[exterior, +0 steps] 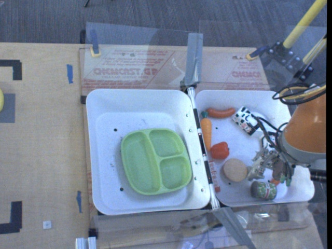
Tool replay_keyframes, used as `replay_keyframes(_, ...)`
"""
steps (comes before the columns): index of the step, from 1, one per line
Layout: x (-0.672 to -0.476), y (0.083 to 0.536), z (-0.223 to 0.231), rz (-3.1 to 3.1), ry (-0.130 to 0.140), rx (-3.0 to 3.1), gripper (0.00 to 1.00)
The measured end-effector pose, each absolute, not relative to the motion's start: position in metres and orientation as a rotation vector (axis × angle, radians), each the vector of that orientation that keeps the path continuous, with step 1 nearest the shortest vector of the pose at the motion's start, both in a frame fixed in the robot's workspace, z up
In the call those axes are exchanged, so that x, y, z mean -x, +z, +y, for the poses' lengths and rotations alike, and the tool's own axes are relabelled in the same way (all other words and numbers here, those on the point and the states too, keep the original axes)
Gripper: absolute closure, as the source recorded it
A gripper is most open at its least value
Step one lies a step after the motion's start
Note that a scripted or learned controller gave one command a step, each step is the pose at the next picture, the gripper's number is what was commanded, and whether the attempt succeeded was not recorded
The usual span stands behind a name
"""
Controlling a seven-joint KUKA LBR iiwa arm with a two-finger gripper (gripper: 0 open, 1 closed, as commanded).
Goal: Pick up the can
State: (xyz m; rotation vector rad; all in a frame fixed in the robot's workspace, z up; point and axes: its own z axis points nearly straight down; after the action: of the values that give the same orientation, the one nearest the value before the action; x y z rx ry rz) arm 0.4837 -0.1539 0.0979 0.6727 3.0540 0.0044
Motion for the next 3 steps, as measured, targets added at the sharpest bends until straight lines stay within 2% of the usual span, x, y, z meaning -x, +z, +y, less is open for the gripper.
replay_keyframes(1, -0.481, 0.110, -0.201, 3.116, -0.001, -0.341, 1.00)
replay_keyframes(2, -0.485, 0.111, -0.198, 3.130, -0.001, -0.166, 1.00)
replay_keyframes(3, -0.549, 0.201, -0.170, 3.116, 0.001, -0.337, 1.00)
